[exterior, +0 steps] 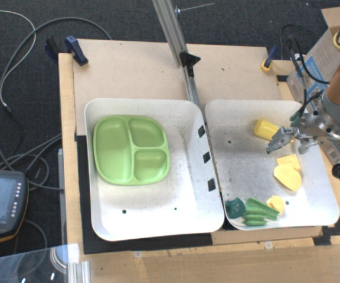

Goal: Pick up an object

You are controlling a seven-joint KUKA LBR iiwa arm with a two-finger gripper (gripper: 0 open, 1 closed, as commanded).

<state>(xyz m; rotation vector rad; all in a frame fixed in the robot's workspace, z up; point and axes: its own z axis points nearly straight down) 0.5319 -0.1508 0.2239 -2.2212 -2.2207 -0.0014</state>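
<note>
The end effector (283,139) hangs over the right bin (235,158), reaching in from the right edge of the view, with the grey arm and its orange band rising behind it. Whether its fingers are spread or pressed together cannot be told from this slant, and nothing shows between them. Just beside it, up and to the left, lies a yellow cup-like object (265,128) on its side, close to the fingertips but apparently apart from them. Just below the end effector rest two pale yellow pieces (288,173), touching each other. Further below, near the front rim of that bin, sit a small yellow piece (275,203), a cluster of green pea pods (257,211) and a dark green lump (235,207), packed close together. Well to the left of the end effector, the left bin (99,217) carries a light green divided plate (131,150) with three compartments. Both bins sit side by side on the bench (134,69).
</note>
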